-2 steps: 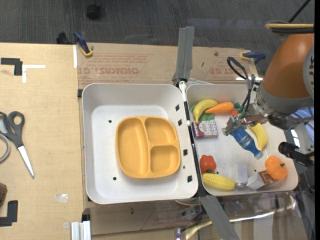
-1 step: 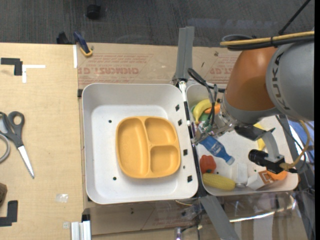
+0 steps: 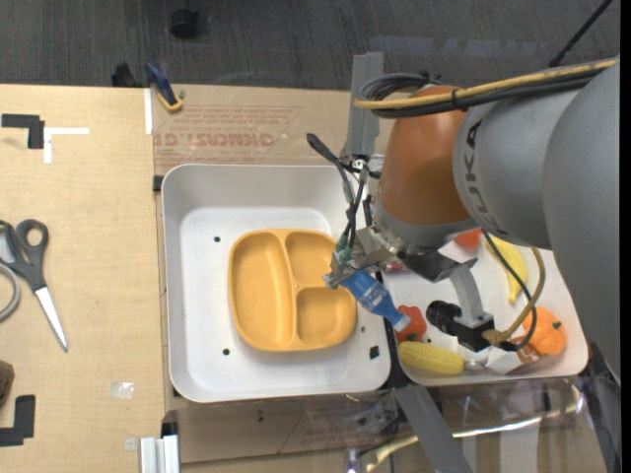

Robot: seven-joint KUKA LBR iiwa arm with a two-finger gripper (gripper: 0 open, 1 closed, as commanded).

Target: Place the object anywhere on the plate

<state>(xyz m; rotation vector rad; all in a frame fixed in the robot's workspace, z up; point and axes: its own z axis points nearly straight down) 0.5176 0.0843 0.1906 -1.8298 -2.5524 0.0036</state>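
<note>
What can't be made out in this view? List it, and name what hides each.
- Shallow white right bin: mostly covered by the grey arm.
- Gripper: cables and its own body hide whether it holds the small blue object.
- Grey-handled metal scissors: one handle is cut off by the left edge.

I see the plate (image 3: 292, 290), a yellow-orange plastic dish with rounded corners, lying flat in the left white bin (image 3: 187, 294). Raised ridges divide it into three compartments: one long section along its left side and two smaller ones on the right. I see the object (image 3: 376, 299), a small blue item with a white label and an orange-red end, tilted over the plate's right rim; contact with the plate cannot be told.
</note>
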